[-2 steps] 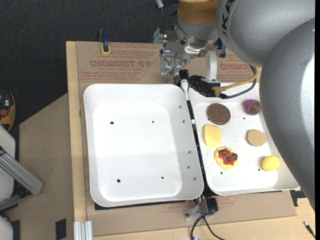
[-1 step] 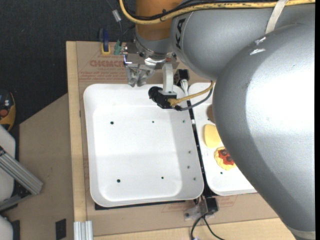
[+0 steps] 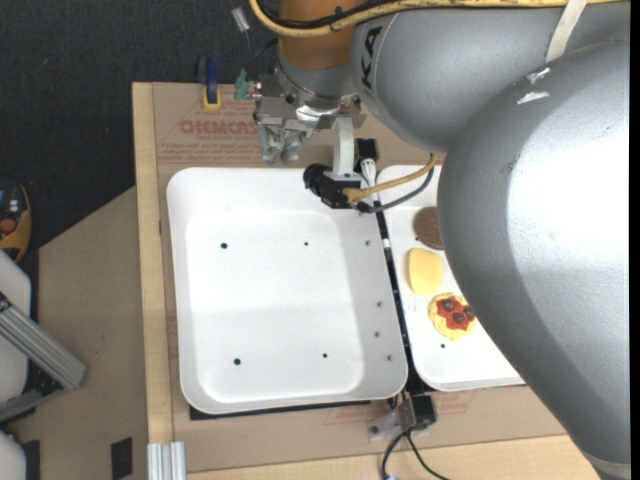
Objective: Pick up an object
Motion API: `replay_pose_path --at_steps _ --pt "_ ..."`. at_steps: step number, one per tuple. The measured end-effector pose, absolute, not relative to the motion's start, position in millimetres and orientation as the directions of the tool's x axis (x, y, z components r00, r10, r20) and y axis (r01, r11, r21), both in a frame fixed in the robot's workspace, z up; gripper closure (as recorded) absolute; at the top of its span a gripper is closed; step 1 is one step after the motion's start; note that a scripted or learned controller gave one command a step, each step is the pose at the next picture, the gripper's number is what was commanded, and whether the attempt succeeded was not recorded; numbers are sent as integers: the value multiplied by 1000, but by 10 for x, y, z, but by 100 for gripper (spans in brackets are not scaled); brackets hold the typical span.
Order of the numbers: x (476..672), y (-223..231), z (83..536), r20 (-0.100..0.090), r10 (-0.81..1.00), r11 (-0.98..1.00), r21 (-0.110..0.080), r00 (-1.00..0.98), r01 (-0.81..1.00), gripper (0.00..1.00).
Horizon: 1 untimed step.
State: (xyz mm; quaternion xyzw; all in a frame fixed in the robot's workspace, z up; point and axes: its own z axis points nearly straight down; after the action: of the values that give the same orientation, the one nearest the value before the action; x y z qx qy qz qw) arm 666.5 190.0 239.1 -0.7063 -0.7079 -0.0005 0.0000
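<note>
Gripper [image 3: 281, 146]: beyond left bin's [image 3: 200, 268] far rim, over surface [image 3: 160, 168]; opening indeterminable | Yellow object [image 3: 424, 269], red-and-yellow object [image 3: 452, 315], brown object [image 3: 428, 228]: right bin [image 3: 470, 373], well right of gripper, under arm [image 3: 520, 168].

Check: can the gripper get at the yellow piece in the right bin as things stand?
Probably yes. The yellow piece lies uncovered in the right bin, but the gripper sits beyond the left bin's far edge.
</note>
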Motion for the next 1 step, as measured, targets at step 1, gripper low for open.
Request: replay_pose_path --at_steps 1 --pt "6668 1905 2496 1 1000 3 3 -3 1000 100"
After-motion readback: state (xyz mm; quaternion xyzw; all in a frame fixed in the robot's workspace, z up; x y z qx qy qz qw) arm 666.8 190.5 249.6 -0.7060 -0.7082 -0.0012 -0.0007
